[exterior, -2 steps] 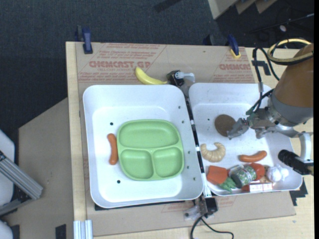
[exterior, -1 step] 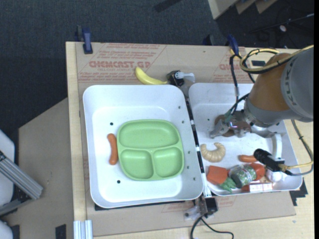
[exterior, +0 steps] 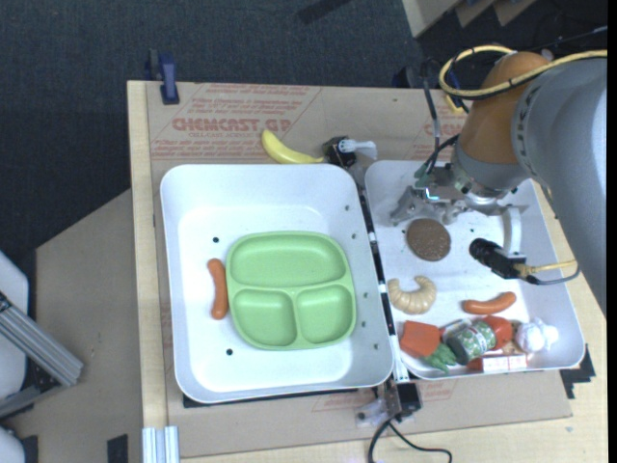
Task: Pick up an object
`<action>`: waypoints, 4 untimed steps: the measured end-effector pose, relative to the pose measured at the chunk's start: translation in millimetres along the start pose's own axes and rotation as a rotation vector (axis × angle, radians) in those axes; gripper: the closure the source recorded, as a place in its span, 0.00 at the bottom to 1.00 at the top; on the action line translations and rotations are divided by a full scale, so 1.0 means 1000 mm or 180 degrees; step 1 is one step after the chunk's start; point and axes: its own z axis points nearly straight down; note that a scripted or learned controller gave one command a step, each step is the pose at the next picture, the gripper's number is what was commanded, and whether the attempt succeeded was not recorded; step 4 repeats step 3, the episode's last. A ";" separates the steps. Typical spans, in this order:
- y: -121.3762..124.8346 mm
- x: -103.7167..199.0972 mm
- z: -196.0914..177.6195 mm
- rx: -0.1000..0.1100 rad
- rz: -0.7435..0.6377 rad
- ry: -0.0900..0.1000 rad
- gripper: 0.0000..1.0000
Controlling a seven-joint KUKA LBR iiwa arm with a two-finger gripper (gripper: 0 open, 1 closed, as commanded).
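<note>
Open floor around green tray (exterior: 289, 302), left bin (exterior: 183, 210).

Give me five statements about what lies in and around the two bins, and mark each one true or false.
1. The green divided plate lies in the left bin. True.
2. The banana lies in the right bin. False: it lies on the bench behind the left bin.
3. A croissant lies in the right bin. True.
4. The sausage rests on the green plate. False: it lies beside it, to its left.
5. The brown round cookie lies below the gripper. True.
</note>
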 end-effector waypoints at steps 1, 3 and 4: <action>-0.042 -0.007 0.000 0.0037 0.0017 0.0008 0.00; -0.042 0.079 -0.106 -0.0007 -0.0014 0.0010 1.00; -0.042 0.079 -0.106 -0.0007 -0.0014 0.0010 1.00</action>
